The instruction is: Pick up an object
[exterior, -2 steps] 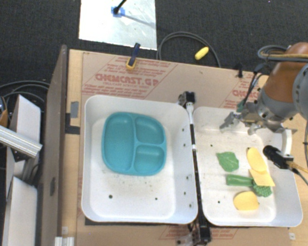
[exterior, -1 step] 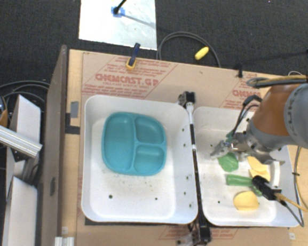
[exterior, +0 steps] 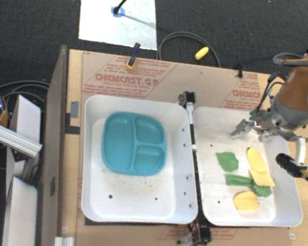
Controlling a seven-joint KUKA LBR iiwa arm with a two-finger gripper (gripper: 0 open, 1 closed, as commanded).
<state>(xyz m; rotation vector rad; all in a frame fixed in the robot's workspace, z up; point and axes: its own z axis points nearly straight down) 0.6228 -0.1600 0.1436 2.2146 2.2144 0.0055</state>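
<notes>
End effector (exterior: 255, 126) hovers at the right bin's (exterior: 210, 216) upper edge, grip state impossible to tell; yellow piece (exterior: 256, 160) lies just below it in the frame, long axis running down-right, green leaf (exterior: 227, 161) beside

The left bin (exterior: 91, 194) is giving open floor along its near side and both ends, with only the teal divided plate (exterior: 135, 144) sitting across its middle. In the right bin (exterior: 211, 205), the arm (exterior: 301, 90) and its hand (exterior: 255, 128) are hanging over the far right corner, while a green leaf piece (exterior: 227, 161), a green-handled piece (exterior: 248, 182) and two yellow pieces (exterior: 259, 166) (exterior: 246, 201) are crowding the centre and right. The strip just beside the black divider clamp (exterior: 191, 134), the far left corner and the near left corner are lying open for an approach.
</notes>
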